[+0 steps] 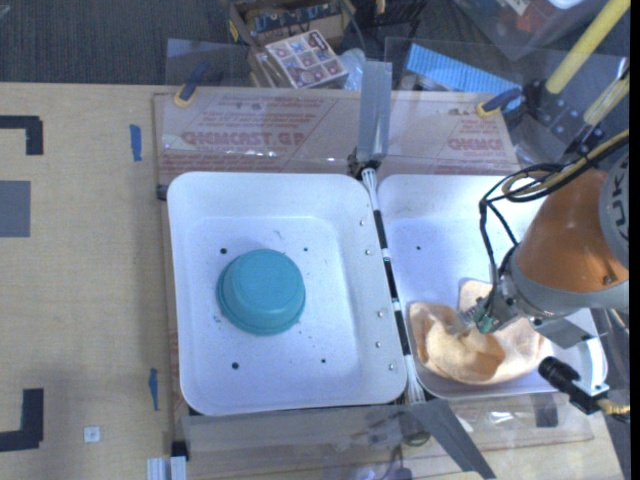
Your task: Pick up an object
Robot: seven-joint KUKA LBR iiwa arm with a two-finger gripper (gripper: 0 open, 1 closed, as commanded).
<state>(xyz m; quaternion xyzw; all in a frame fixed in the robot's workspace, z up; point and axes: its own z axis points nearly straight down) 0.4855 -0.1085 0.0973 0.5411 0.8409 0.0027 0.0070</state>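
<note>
A teal bowl (262, 290) lies upside down in the middle of the left bin (200, 218). A crumpled tan cloth (450, 353) fills the near part of the right bin (420, 218). My gripper (478, 320) is down in the right bin, with its tip on the upper right part of the cloth. The orange wrist band and grey arm body cover the bin's right side and hide part of the cloth.
A metal divider (380, 253) runs between the two bins. Clear plastic panels (270, 133) stand behind them. Black cables (500, 203) loop above the right bin. The wooden bench top (80, 268) lies to the left.
</note>
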